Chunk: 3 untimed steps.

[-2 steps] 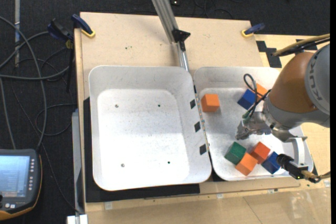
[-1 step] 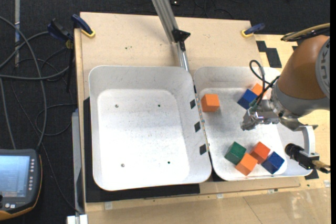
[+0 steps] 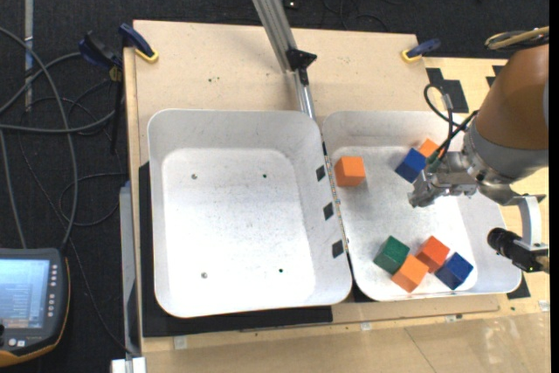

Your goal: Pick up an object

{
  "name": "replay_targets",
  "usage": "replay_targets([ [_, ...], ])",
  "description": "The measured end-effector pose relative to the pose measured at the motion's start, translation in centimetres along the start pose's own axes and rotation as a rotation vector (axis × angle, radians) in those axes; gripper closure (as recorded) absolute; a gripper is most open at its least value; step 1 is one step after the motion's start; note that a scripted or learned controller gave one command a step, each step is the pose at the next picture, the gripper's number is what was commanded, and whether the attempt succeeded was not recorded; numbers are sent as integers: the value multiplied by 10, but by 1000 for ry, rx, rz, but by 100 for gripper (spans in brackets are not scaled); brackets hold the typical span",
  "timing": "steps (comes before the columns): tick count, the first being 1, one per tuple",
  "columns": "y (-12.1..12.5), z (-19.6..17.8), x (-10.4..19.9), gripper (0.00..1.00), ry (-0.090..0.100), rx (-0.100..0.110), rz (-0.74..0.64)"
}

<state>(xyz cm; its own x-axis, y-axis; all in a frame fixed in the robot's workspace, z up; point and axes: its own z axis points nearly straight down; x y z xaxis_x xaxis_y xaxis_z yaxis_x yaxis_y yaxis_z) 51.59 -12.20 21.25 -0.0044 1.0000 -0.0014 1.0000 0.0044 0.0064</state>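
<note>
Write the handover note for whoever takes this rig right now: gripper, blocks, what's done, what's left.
Gripper: low over the right bin, beside the blue block; finger state unreadable.
Blocks, all in the right bin: lone orange block near the divider; blue block with an orange one behind it by the gripper; cluster at the front: green, two orange, blue.
Done: nothing visibly lifted.
Left: grasp and lift any one block.
</note>
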Motion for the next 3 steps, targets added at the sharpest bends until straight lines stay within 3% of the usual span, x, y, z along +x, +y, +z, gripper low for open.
replay_targets([
  [1, 2, -53, 0, 100, -1, -1, 0],
  [3, -3, -42, 101, 100, 3, 8, -3],
])
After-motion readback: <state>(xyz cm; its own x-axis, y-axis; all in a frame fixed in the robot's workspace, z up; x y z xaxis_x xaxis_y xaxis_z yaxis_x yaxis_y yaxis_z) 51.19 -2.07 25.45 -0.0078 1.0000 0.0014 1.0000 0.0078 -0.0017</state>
